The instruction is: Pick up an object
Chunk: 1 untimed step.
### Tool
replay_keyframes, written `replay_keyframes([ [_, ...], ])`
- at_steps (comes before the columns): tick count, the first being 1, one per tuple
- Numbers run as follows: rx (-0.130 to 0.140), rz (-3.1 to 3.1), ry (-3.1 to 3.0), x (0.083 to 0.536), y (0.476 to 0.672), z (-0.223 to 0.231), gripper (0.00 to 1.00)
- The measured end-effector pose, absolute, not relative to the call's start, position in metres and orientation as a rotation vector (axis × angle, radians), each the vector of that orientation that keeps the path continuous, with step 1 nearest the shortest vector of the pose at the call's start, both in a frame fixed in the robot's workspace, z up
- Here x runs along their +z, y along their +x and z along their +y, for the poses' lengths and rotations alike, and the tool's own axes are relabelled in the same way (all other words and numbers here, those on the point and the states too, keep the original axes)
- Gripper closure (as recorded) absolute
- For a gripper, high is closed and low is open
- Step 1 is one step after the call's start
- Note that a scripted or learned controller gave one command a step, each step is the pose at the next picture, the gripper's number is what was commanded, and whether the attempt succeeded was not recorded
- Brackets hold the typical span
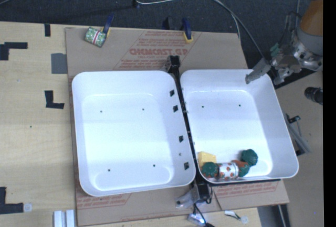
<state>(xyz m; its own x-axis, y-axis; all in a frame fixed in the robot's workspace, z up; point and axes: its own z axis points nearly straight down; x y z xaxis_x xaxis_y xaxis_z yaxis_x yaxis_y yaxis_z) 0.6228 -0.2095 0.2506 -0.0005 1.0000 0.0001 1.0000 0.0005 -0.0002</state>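
Several small objects lie huddled at the near edge of the right bin [231, 116]: a yellow block [206, 157], a dark green ball [210, 169], a white piece with red spots [228, 170], an orange-green piece [242, 168] and a teal-green lump [249, 157]. My gripper [257, 74] hangs over the far right corner of that bin, well away from the objects, on the grey arm with its orange band [313, 16]. One grey finger [255, 74] points down-left; nothing shows between the fingers.
The left bin [126, 131] sits beside the right one, with black clips [181, 116] along the shared divider. A small green-and-white box [95, 36] lies on the cardboard behind the bins. Blue and yellow clamps [186, 29] hold the cardboard's far edge. A cable [231, 13] arcs overhead.
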Motion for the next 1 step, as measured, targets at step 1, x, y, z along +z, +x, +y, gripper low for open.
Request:
replay_keyframes([
  [1,0.009,-2.214,-2.216,0.1003,0.587,-0.2171,0.0],
])
